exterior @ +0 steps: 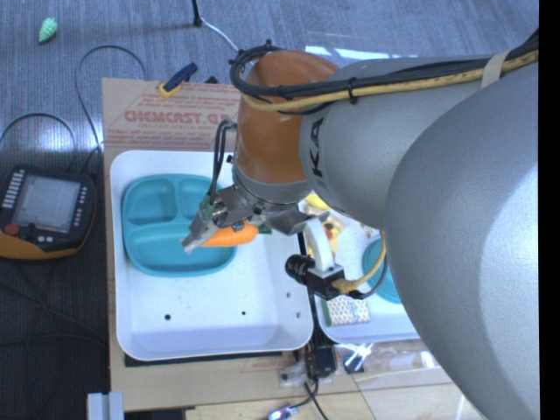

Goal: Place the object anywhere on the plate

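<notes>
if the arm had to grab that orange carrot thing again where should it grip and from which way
Probably across the middle of its body, coming down from above. The orange carrot is long and narrow, lying roughly level along the near right edge of the teal plate, so fingers closing across its short width should seat best. The gripper sits over its left end now; whether it holds it is unclear.

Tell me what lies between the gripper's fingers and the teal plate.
In the camera view, an orange carrot-like object sits between the gripper fingers, above the near right part of the teal plate; nothing else shows between them.
</notes>
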`<state>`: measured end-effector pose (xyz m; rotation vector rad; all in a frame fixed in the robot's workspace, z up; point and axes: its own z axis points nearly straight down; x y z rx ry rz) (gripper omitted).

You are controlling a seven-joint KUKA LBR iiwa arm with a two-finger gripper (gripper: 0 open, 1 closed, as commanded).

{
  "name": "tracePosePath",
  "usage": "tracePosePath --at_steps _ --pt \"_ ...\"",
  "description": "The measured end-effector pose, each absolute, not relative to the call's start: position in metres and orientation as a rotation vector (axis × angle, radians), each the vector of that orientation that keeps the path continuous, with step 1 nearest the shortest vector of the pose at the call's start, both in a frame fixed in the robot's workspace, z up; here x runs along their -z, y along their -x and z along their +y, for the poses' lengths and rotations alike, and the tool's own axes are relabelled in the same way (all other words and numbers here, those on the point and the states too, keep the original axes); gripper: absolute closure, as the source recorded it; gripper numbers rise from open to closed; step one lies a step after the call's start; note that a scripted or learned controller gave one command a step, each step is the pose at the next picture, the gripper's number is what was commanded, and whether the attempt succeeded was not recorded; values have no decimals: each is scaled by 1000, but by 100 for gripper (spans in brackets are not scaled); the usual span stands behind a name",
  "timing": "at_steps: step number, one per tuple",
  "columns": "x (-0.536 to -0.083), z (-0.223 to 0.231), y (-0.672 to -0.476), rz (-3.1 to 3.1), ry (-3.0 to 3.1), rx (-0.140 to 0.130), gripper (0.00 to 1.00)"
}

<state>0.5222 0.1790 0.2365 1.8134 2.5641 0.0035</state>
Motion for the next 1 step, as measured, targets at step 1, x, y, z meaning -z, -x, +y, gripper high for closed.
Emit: tracePosePath --at_steps 1 --pt "-234 174 -522 2558 -1823 7 0"
